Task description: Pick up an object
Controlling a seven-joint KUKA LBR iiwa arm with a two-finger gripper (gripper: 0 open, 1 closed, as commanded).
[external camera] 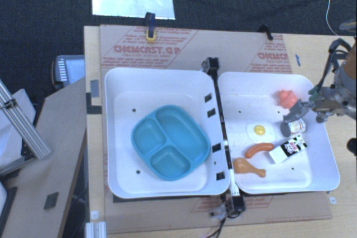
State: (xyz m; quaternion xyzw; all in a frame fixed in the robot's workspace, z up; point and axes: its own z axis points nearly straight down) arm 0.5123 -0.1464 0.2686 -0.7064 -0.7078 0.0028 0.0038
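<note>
The right bin (321, 175) holds a pink toy (287, 98), a fried egg (260, 131), an orange sausage (259, 150), a brown drumstick (248, 166) and a white carton with black patches (287, 149). My gripper (293, 118) reaches in from the right and hangs low over this bin, just right of the egg and above the carton. A small silvery can-like item (294, 127) sits right at its tip. Whether the gripper touches that item is unclear.
The left bin (120, 175) holds a blue divided plate (170, 142). A black divider (220, 131) with clips runs between the bins. Both bins rest on a cardboard sheet (167, 47) on the bench.
</note>
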